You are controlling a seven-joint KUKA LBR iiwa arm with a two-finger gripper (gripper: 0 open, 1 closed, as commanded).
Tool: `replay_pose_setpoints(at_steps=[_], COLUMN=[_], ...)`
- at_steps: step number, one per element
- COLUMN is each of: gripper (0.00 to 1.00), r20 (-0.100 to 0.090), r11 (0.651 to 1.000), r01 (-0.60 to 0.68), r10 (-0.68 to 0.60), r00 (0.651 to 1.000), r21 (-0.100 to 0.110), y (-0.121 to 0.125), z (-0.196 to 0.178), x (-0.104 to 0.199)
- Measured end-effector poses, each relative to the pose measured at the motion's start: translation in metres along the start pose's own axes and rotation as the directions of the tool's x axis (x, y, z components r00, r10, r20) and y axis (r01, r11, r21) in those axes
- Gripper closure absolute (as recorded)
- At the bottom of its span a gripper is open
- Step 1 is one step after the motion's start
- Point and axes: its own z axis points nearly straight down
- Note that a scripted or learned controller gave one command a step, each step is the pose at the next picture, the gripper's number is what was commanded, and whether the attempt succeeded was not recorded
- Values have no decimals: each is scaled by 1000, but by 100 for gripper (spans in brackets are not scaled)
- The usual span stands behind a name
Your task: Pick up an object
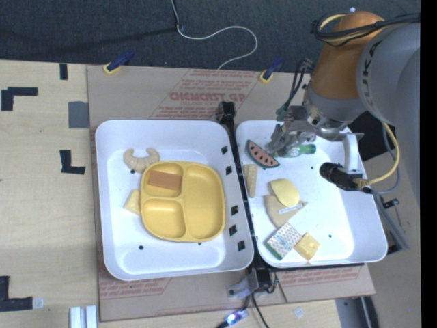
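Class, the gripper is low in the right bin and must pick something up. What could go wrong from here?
1. The gripper sits beside the watermelon slice and might nudge it away rather than grasp it.
2. The slice lies near the bin wall, which could block a finger.

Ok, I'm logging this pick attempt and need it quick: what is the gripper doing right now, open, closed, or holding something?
Gripper: low at the back of the right shallow white bin, beside the watermelon slice toy; open or closed cannot be told.
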Motion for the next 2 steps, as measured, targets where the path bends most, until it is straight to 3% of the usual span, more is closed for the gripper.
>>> replay_pose_setpoints(at_steps=[1,2], gripper=[100,100], r20=[1,1], r11=[1000,1000], r01=[-5,-3], r10=[5,3], r00=[1000,1000], r21=[0,-2], y=[-11,7], z=[-7,-9], x=[-17,-9])
